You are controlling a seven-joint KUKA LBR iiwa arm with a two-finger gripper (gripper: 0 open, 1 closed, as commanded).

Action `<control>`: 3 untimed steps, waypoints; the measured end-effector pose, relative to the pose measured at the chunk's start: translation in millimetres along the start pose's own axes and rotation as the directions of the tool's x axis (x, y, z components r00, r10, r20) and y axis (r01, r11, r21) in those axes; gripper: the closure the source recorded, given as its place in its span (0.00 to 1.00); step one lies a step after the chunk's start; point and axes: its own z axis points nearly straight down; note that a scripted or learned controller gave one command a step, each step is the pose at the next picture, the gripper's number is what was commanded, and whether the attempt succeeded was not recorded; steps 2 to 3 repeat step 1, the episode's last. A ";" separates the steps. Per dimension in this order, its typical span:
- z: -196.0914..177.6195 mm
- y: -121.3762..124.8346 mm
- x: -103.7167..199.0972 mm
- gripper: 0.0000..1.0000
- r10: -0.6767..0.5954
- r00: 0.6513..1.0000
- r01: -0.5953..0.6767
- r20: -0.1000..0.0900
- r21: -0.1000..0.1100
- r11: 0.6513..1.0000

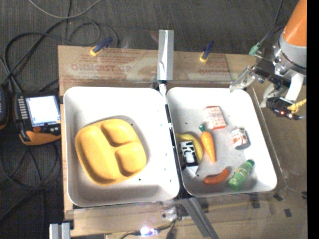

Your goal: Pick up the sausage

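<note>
Gripper (pixel 242 81): hangs over the far right corner of the right bin (pixel 192 102), at rim level or above, well apart from everything lying inside. Open or closed: cannot tell from this angle.

Arm: comes in from the upper right of the view. The orange band (pixel 302 19) sits at the frame edge, with the grey wrist (pixel 291 58) under it. The wrist leans down and to the left, toward that bin corner.

Right bin, working away from the gripper:
- Red-and-white carton (pixel 215 117), far half of the bin, lying flat.
- Small red-and-white container (pixel 239 137), to the right of centre, apart from the carton.
- Carrot (pixel 208 144), mid-bin, green end just beside the carton, tip toward the near side.
- Banana (pixel 191 142), just left of the carton-side carrot, with a black-and-white packet (pixel 188 154) overlapping it against the left wall.
- Sausage (pixel 217 177), reddish-orange, lying flat and slightly curved in the near part of the bin. It lies between the packet and the green bottle (pixel 241 175), with its right end just beside the bottle. It is at the opposite end of the bin from the gripper.

Left bin (pixel 99 101): holds a yellow divided tray (pixel 112 149) with three compartments, set askew.

Beyond the bins: a metal bar (pixel 165 54) stands at the far end of the seam between them. A handheld screen unit (pixel 42 111) lies to the left of the bench.
</note>
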 end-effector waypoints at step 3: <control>-7.9 -0.1 1.0 1.00 -0.002 1.000 0.002 0.001 0.004 1.000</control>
